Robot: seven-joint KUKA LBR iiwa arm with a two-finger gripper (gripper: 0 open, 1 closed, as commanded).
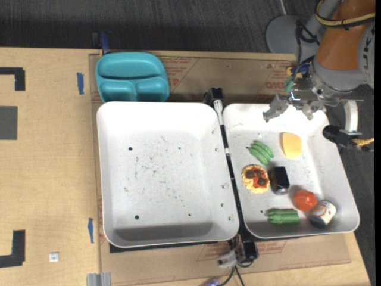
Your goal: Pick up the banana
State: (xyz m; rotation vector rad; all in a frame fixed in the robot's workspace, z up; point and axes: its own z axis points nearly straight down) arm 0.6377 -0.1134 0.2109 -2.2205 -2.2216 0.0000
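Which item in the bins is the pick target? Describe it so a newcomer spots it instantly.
Look at the right-hand white bin, the one holding the toys. Near its far edge, just below the arm's claw, lies the banana: a pale yellow, rounded piece. It is the only plain yellow item; its nearest neighbours are a green pod and a black block.

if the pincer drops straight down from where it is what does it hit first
Probably the bare floor of the right bin near its top edge; the pincer hangs above it, up-left of the yellow piece. Depth is unclear.
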